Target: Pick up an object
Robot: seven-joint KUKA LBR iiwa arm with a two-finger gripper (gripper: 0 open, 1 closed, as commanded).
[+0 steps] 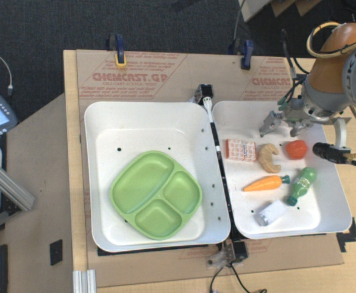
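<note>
Starting at the left bin (pixel 99 163), a green plate (pixel 156 193) lies alone; the right bin (pixel 330 215) holds a box (pixel 240 150), croissant (pixel 268 156), carrot (pixel 263 184), grey tube (pixel 270 213), bottle (pixel 301 185) and tomato (pixel 296 149). Above them the gripper (pixel 286 123) hangs spread and empty. Nearest it, the tomato looks light, smooth, likely to roll, best pinched across its middle.

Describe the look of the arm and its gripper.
The arm is grey with a rounded orange band above the wrist, and a yellowish cable loops beside that band. The gripper is a small grey metal assembly with dark wires running to it.
</note>
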